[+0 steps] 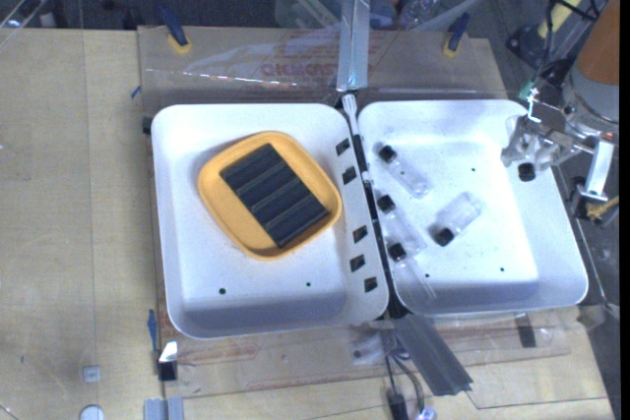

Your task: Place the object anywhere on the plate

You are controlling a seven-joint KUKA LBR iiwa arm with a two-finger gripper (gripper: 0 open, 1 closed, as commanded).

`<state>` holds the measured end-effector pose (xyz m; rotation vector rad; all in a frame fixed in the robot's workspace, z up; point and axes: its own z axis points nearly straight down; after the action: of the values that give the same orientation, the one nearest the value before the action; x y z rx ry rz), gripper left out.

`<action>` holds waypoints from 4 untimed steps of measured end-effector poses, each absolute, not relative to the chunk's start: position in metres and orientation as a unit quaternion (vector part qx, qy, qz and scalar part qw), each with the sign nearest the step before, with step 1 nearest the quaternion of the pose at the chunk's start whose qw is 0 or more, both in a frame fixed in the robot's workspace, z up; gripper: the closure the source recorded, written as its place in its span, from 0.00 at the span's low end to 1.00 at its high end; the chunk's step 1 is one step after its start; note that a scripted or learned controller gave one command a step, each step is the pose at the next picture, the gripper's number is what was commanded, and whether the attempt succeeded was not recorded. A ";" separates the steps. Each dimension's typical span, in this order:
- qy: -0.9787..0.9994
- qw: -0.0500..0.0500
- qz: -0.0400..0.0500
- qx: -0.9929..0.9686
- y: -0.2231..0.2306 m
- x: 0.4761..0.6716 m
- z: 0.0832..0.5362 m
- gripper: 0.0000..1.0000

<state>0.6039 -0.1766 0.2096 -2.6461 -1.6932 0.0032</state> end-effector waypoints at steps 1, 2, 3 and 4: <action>-0.539 0.000 0.001 -0.842 -0.177 0.604 0.210 0.00; -0.545 -0.001 0.000 -0.838 -0.175 0.599 0.226 0.00; -0.553 -0.001 0.000 -0.833 -0.167 0.597 0.236 0.00; -0.561 0.001 0.001 -0.828 -0.147 0.594 0.238 0.00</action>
<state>0.5940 -0.1474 0.2375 -2.5978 -1.7622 0.0034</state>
